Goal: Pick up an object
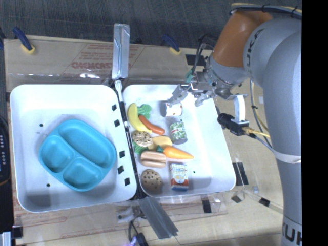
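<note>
The jaws (174,104) hang low over the back of the right bin (218,152), and I cannot tell if they are wide or narrow, but nothing sits between them. The toys lie in a tight pile just in front: a banana (133,118), a hot dog (150,124), a small green can (178,131), a carrot (177,152) and a cookie (151,179). The jaws may bump two toys at once, or the round can may roll away, because everything sits so close
</note>
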Available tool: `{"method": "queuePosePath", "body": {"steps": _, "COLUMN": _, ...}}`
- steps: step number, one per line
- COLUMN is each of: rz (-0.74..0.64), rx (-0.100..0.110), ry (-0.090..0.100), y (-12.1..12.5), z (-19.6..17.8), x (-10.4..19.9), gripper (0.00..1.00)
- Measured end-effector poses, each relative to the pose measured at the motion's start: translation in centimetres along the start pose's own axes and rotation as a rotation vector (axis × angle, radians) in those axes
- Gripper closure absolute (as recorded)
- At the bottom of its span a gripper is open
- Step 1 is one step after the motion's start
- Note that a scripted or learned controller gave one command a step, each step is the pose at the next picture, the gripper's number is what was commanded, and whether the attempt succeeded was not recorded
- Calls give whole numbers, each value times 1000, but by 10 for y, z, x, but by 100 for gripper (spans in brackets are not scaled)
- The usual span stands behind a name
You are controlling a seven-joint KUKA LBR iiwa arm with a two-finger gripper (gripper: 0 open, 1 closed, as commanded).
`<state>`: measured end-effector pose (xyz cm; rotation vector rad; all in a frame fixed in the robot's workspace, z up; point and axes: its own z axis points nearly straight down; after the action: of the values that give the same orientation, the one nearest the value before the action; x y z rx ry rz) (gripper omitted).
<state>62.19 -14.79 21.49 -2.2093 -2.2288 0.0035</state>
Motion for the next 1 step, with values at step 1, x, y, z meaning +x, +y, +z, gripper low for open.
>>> {"method": "queuePosePath", "body": {"steps": 1, "rz": 18, "rx": -2, "ry": -1, "y": 25, "z": 123, "x": -17, "gripper": 0}}
